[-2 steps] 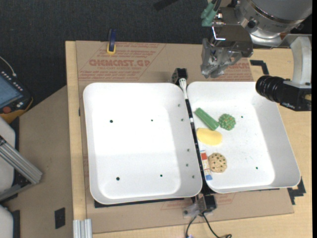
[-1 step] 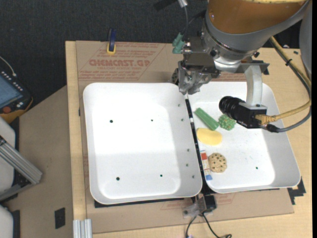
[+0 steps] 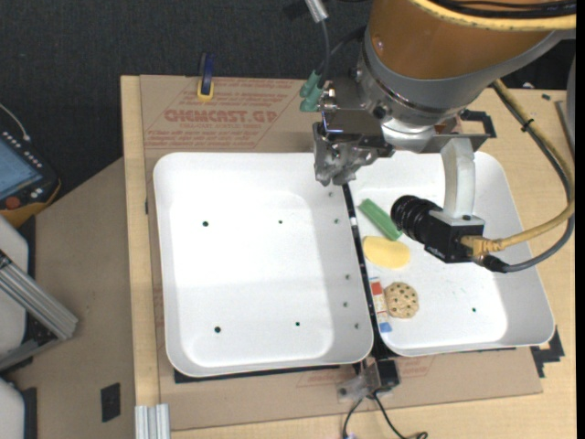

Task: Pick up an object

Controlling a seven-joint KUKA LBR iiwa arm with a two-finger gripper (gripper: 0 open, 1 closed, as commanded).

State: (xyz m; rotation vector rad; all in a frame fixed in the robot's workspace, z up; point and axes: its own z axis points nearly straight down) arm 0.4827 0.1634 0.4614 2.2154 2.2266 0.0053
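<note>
Gripper [image 3: 334, 167] sits over the far end of the divide between left bin [image 3: 247, 273] and right bin [image 3: 494, 318]. In the right bin, near the divide: green strip [image 3: 379, 219], yellow piece [image 3: 388, 252], cookie [image 3: 400, 299].

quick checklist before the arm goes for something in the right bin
1. Objects present in right bin: green piece, yellow piece, cookie - ok.
2. Objects lie apart enough to single one out: green and yellow nearly touch - not ok.
3. Gripper over a target: it sits near the divider at the bins' far edge, off the objects - not ok.
4. Finger state - cannot tell.
5. Nothing held - cannot tell.
6. Objects crowd the divider wall, tight for fingers - not ok.
</note>
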